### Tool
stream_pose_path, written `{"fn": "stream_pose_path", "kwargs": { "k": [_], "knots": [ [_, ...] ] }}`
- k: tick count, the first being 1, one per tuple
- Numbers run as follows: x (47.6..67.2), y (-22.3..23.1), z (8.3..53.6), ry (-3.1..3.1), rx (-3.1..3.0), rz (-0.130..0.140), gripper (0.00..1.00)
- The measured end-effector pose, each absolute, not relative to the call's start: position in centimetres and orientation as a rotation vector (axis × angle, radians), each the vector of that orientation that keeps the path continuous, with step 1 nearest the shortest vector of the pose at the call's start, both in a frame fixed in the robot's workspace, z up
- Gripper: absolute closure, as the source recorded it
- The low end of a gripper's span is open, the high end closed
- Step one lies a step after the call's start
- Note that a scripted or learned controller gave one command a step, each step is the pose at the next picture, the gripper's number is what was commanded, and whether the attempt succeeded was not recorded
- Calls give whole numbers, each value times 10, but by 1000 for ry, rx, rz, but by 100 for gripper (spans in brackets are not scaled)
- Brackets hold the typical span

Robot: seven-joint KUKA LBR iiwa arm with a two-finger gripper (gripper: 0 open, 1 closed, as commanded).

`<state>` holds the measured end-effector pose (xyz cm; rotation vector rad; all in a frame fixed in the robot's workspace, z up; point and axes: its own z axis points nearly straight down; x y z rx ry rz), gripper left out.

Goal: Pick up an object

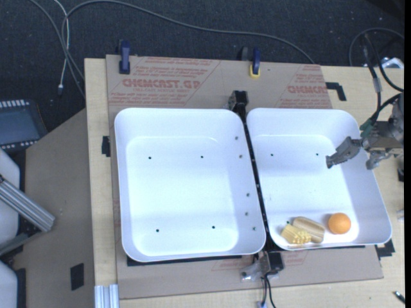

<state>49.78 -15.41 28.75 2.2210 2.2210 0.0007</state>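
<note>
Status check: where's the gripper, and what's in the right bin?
Gripper over right white bin's far right edge, nothing between fingers. Round orange ball, tan bread roll, yellow corn cob along near wall. Nothing blocking.

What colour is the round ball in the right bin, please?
The ball is orange, seen in the camera view near the right bin's front edge.

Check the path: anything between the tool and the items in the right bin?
Nothing visible. The tool hangs at the right bin's right side; bare white floor lies between it and the orange ball, bread roll and corn near the front edge.
</note>
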Motion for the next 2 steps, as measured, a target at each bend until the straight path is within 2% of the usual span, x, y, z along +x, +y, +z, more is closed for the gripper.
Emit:
{"fn": "stream_pose_path", "kwargs": {
  "k": [1, 2],
  "knots": [
    [498, -154, 298, 2221, 2220, 2, 100],
    [509, -109, 291, 2225, 2217, 1, 100]
  ]
}}
